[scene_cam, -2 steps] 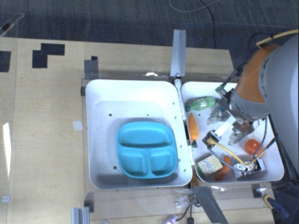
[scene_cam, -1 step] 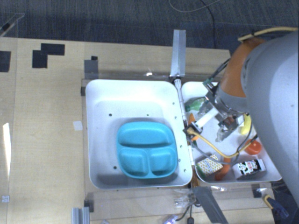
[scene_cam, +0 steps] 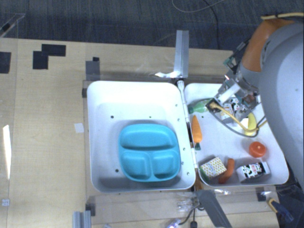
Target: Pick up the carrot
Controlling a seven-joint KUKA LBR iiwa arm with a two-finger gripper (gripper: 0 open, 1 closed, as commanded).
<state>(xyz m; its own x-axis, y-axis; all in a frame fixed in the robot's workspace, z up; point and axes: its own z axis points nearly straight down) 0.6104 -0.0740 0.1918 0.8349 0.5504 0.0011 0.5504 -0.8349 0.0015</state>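
The carrot (scene_cam: 196,129) is seen at the left edge of the right bin (scene_cam: 280,167), lying lengthwise against the wall shared with the left bin (scene_cam: 99,127), near the middle of the frame. The gripper (scene_cam: 233,100) is held over the upper part of the right bin, up and to the right of the carrot and apart from it; whether it is open or closed cannot be told, and nothing is seen held in it. A banana (scene_cam: 250,123) is seen just below the gripper, and a green item (scene_cam: 198,107) to its left. A blue tray (scene_cam: 149,151) is set in the left bin. An orange round item (scene_cam: 257,149), a milk carton (scene_cam: 252,171), a sausage (scene_cam: 228,169) and a patterned box (scene_cam: 212,166) are seen along the lower part of the right bin.
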